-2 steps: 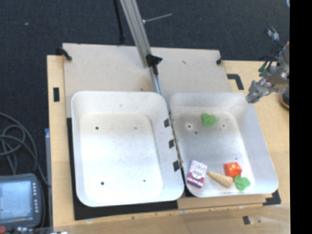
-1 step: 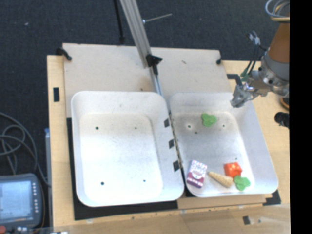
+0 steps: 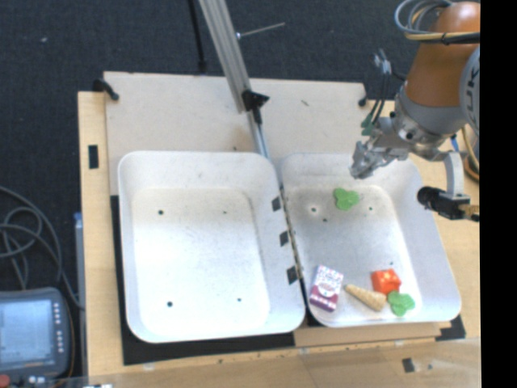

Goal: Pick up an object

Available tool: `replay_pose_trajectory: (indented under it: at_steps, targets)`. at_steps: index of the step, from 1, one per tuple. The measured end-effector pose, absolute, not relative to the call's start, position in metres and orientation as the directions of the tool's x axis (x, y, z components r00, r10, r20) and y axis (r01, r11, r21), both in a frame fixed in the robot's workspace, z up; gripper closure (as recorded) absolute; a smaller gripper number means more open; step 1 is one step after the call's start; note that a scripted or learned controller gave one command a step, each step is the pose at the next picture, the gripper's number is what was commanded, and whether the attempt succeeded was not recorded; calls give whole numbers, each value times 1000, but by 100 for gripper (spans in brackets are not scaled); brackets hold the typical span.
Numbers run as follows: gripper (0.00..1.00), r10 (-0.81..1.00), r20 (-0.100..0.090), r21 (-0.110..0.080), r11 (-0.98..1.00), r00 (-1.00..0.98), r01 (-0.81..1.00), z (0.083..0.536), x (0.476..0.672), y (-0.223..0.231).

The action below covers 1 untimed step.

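At the far left edge, a small grey monitor with a pale screen point(image 3: 31, 332) sits off the bench beside loose dark cables point(image 3: 20, 229) on the carpet. The light wooden bench point(image 3: 174, 107) carries the left shallow white plastic bin point(image 3: 202, 245), its speckled floor showing a few small dark holes. A slanted silver aluminium rail point(image 3: 229, 51) runs down from the top of the view to the seam between the two bins, ending at a black clamp. The right shallow white plastic bin point(image 3: 367, 241) holds every loose object: near its front wall lies a small purple-and-white carton point(image 3: 325, 288), just beside it a tan cone-shaped piece point(image 3: 366, 297), then a red blocky toy point(image 3: 385, 280) touching or nearly touching a green rounded toy point(image 3: 401, 303). Well apart from these, near the bin's back wall, rests a small green lobed toy point(image 3: 346, 199). The grey two-finger gripper point(image 3: 362, 168) hangs over the back rim of that bin, just above and to the right of the lobed toy and apart from it; whether it is spread or closed cannot be told, and nothing is seen in it. Above it rises the grey arm with its orange band point(image 3: 447, 55).
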<state>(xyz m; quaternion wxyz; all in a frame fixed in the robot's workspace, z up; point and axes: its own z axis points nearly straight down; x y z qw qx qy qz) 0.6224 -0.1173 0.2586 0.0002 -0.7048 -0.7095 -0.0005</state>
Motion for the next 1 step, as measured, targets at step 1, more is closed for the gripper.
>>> replay_pose_trajectory:
  at_steps: [1]
  targets:
    - [100,1000,1,1,7,-7,1000,265,618,-64]
